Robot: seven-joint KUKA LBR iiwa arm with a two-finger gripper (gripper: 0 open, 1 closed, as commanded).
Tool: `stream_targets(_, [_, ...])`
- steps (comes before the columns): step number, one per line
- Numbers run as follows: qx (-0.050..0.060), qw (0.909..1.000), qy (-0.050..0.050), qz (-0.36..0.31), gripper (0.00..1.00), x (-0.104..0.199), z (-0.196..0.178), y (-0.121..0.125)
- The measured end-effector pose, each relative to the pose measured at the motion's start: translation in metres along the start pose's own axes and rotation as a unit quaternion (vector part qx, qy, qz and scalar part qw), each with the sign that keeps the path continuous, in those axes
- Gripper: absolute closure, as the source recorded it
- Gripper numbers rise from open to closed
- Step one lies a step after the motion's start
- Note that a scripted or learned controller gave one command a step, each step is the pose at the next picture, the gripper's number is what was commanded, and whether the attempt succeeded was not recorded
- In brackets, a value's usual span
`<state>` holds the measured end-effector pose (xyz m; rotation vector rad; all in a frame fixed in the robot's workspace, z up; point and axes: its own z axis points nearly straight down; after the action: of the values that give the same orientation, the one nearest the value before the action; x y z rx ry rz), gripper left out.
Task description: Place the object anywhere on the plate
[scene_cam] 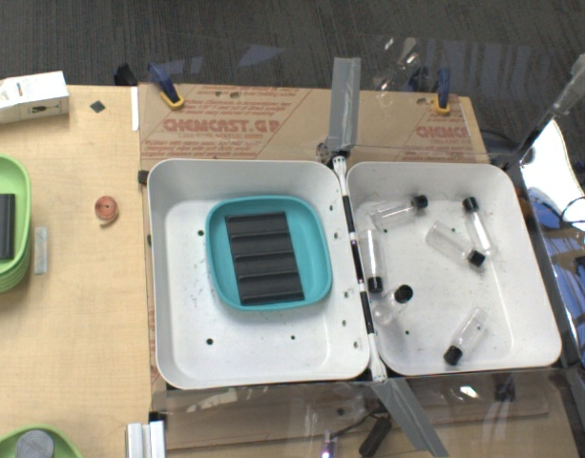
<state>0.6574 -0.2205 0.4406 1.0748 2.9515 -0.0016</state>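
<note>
Several clear vials with black caps (470, 246) lie scattered in the right bin (521, 351), well apart from the teal plate (316, 265) in the left bin. They look light, rigid, slick and prone to rolling; mid-body across the tube seems the best grasp. The pincer's state cannot be told.

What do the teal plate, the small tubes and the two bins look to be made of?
Teal plate: probably moulded plastic, smooth with a soft sheen; its dark ribbed insert looks matte, perhaps rubber or foam. Tubes: clear plastic or glass, since the bin floor shows through them, with black caps. Left bin and right bin: white, likely plastic, with rounded corners and scuffed floors.
</note>
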Motion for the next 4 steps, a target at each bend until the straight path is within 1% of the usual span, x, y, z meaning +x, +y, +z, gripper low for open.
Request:
stream_targets(1, [0.000,0.9937,0.000,-0.112,0.00,0.0093,-0.0005,-0.0086])
stream_targets(2, [-0.001,0.9929,-0.002,-0.119,0.00,0.0026,-0.0012,-0.0047])
stream_targets(3, [-0.001,0.9814,-0.001,-0.192,0.00,0.0058,-0.0006,-0.0051])
stream_targets(4, [-0.001,0.9550,-0.001,-0.297,0.00,0.0053,-0.0008,-0.0054])
